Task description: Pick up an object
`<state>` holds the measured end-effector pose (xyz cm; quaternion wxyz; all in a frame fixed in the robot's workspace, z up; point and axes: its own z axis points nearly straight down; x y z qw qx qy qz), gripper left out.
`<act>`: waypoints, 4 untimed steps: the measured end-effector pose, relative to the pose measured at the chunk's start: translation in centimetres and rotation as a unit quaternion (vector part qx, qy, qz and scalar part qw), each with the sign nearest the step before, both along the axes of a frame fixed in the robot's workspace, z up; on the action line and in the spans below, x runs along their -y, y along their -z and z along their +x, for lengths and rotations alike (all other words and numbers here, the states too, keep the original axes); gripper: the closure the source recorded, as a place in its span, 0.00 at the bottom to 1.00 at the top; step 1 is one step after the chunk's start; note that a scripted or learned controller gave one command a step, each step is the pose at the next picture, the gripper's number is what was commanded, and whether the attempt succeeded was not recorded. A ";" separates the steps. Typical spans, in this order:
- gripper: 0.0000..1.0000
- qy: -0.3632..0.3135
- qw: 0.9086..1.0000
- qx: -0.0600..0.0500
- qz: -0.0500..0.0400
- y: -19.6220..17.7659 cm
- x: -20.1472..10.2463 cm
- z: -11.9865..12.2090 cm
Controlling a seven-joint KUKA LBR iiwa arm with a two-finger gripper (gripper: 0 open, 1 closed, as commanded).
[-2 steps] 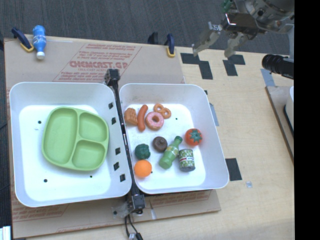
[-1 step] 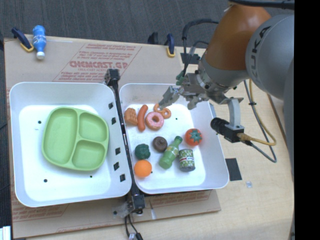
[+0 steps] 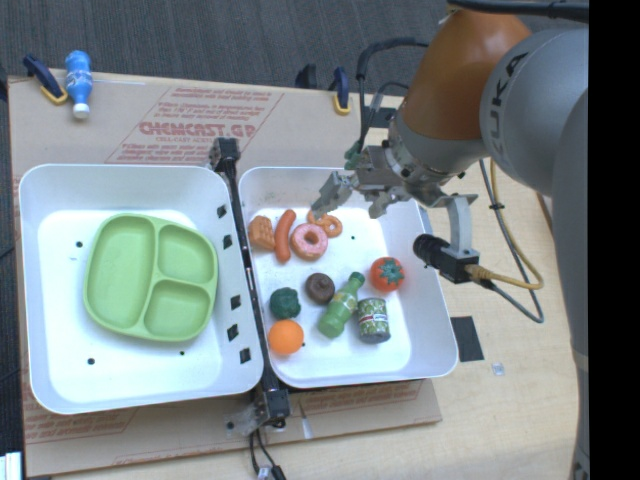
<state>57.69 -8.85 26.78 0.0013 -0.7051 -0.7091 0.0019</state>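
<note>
The arm (image 3: 520,78) comes in from three o'clock and bends over the right bin (image 3: 425,343), its gripper (image 3: 352,195) poised above the bin's far half, at about twelve o'clock of the heap of toy food. Its two fingers are spread apart, one tip (image 3: 328,196) pointing down toward the small doughnut ring (image 3: 327,226) and the other (image 3: 378,206) just to the three o'clock side; nothing sits between them, though whether the nearer tip touches that ring is hard to judge from this slant. Within the right bin, a croissant-like pastry (image 3: 262,232) lies at ten o'clock with a sausage (image 3: 285,234) just beside it, and a pink-iced doughnut (image 3: 308,241) touches the sausage's three o'clock side. A tomato (image 3: 387,273) rests at three o'clock. Near the middle sits a chocolate doughnut (image 3: 320,287), with a green bottle (image 3: 341,308) tilted just beside it and a small can (image 3: 373,320) at four o'clock. A dark green vegetable (image 3: 285,302) and an orange (image 3: 286,338) lie at seven o'clock, close together. The left bin (image 3: 40,368) holds a green divided plate (image 3: 150,276). A blue bottle (image 3: 78,81) lies on the bench at eleven o'clock.
</note>
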 end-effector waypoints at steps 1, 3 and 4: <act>1.00 -0.002 1.000 0.000 -0.001 -1.0 0.0 0.0; 1.00 0.001 1.000 0.001 0.001 6.5 4.3 -2.2; 1.00 0.000 1.000 0.001 0.000 9.2 6.4 4.4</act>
